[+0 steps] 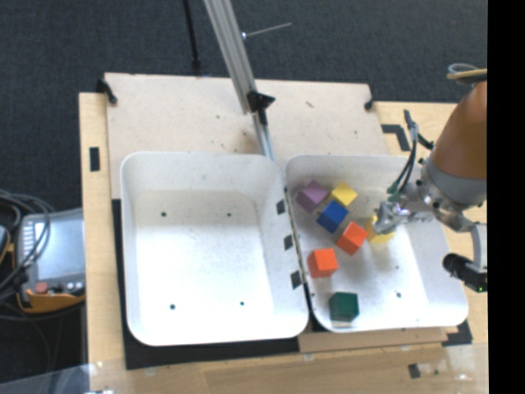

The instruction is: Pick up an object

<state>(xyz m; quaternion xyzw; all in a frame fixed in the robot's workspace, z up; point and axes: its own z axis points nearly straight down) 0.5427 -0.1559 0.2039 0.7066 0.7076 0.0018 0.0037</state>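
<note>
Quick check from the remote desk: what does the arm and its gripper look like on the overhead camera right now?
The arm is a rounded body with a broad orange section above a grey wrist housing. Thin dark and green cables run along its side. The gripper is a small metallic, silvery-grey assembly. A black fitting sticks out below the wrist.

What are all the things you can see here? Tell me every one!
Bins: 2, white, side by side on the bench; left bin, right bin.
Purple cube: 1, right bin, far left.
Yellow cube: 1, beside the purple one.
Blue cube: 1, just below those two.
Orange cubes: 2, middle of right bin; upper, lower.
Green cube: 1, near edge of right bin.
Yellow piece: 1, at the end effector, partly hidden.
Metal post: 1, silver, behind the bins.
Arm: 1, grey and orange, from the right.
End effector: 1, over the right bin.
</note>
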